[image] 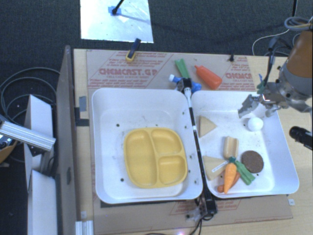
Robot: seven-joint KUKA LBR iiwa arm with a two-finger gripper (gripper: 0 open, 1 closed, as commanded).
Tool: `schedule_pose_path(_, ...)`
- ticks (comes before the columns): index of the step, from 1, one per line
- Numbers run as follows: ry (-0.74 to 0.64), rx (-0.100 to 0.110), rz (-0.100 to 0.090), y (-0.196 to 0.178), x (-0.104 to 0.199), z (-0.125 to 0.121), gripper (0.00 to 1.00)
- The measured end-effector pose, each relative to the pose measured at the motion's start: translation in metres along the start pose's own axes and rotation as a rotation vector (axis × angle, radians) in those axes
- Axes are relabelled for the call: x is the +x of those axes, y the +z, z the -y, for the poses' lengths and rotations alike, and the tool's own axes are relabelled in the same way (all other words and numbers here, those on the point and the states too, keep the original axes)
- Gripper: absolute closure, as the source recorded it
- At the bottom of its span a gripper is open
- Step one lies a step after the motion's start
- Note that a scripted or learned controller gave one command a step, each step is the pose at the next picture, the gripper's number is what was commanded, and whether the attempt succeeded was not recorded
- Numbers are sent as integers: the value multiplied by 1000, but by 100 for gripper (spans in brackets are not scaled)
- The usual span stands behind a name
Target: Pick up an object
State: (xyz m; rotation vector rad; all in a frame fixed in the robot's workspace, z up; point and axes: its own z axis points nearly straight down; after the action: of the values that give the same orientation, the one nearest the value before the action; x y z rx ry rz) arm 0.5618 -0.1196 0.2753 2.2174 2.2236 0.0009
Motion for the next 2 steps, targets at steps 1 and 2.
schedule_pose_path(1,5,14,-4,95,-3,77,0)
schedule_pose_path(2,-1,-4,0,194,4,18,0)
